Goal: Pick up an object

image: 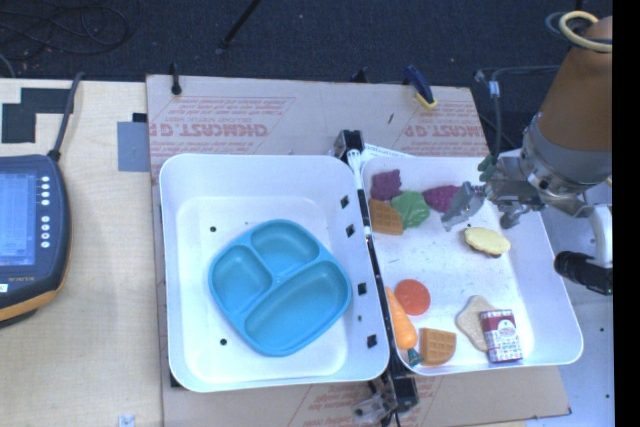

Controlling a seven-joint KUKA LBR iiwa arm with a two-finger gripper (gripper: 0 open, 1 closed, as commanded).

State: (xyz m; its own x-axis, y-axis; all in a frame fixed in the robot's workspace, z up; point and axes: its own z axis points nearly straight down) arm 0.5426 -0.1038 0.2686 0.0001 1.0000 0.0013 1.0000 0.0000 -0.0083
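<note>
Two white bins: left one (185,215) holds one blue tray (280,287); right one (545,335) holds my targets, centre-right of frame. My gripper (463,205) hovers at upper part of right bin; whether open, cannot tell. Nearest: yellow slice (487,241), just below-right, long axis across frame. One purple piece (441,197) touching-close left. One carrot (400,319), lower left.

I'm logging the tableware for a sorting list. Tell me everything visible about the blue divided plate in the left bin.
The blue divided plastic plate is a rounded, glossy light-blue dish with a raised rim and three compartments: two smaller ones toward its upper left and one larger along its lower right. It lies flat and right side up, turned at a diagonal, on the floor of the left shallow white bin, a little right of the middle. Its compartments hold nothing visible, and nothing but the bin floor touches it.
</note>
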